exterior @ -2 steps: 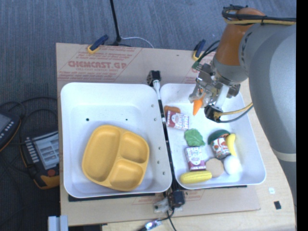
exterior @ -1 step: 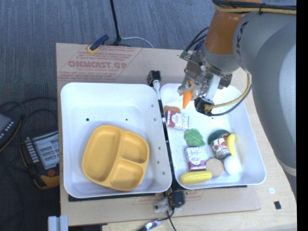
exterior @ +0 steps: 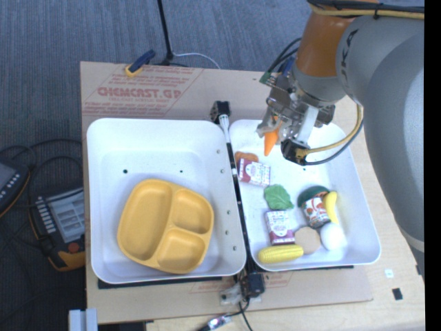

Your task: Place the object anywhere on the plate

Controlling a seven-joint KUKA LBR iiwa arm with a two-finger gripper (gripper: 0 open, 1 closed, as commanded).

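On the left we see grey carpet (exterior: 41,40) with cables and a small device beside the bench. The brown board (exterior: 138,92) under the bins carries red print that we read as "CHEMCAST", with further letters we cannot make out. There are two white bins. The left bin (exterior: 110,143) holds one yellow plate (exterior: 165,224) with three compartments. The right bin (exterior: 362,219) holds two small red-and-white packets, one green leafy piece (exterior: 278,196), one labelled can (exterior: 315,209), one banana (exterior: 331,205), one corn cob (exterior: 279,254), one white egg (exterior: 333,238) and one tan round piece; their labels are too small to read. Above the right bin's far end, the gripper (exterior: 274,131) is closed around an orange carrot (exterior: 270,141), which points downward, lifted clear of the bin and well apart from the plate.
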